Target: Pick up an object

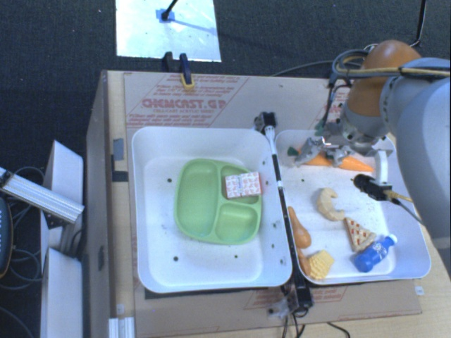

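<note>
One claw [331, 148] hangs over the right bin [416, 259], its opening impossible to judge; an orange carrot [352, 164] lies just beside it.

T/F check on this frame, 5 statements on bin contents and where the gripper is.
1. The green tray lies in the left bin. True.
2. A pink patterned block rests on the green tray. True.
3. The blue bottle lies in the left bin. False: it lies in the right bin, near its front right corner.
4. The gripper is over the left bin. False: it is low over the back of the right bin, by the carrot.
5. The pizza slice lies between the croissant and the blue bottle. True.
</note>
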`<state>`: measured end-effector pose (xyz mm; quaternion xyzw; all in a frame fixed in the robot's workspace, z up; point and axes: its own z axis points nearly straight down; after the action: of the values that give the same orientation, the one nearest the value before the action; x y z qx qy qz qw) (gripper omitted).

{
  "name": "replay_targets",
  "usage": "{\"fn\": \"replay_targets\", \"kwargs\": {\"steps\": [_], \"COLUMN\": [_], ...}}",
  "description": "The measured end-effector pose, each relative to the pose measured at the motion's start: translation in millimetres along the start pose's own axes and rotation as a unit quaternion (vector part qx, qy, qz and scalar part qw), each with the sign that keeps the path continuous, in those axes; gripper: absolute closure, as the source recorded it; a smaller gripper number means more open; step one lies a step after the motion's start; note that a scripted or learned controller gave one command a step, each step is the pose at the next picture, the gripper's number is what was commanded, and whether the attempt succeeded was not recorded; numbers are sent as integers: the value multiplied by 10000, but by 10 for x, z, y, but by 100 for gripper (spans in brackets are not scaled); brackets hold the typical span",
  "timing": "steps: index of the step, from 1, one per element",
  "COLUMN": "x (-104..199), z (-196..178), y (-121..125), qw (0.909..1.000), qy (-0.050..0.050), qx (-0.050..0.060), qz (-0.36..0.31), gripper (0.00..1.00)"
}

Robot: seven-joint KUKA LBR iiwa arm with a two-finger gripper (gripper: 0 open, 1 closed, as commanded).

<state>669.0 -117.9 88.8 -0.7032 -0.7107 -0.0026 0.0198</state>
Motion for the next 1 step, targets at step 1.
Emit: {"fn": "replay_targets", "kwargs": {"steps": [1], "x": [58], "z": [56], "y": [-518], "qw": [9998], "qy": [-159], "qx": [-127], "qz": [40], "gripper": [0]}}
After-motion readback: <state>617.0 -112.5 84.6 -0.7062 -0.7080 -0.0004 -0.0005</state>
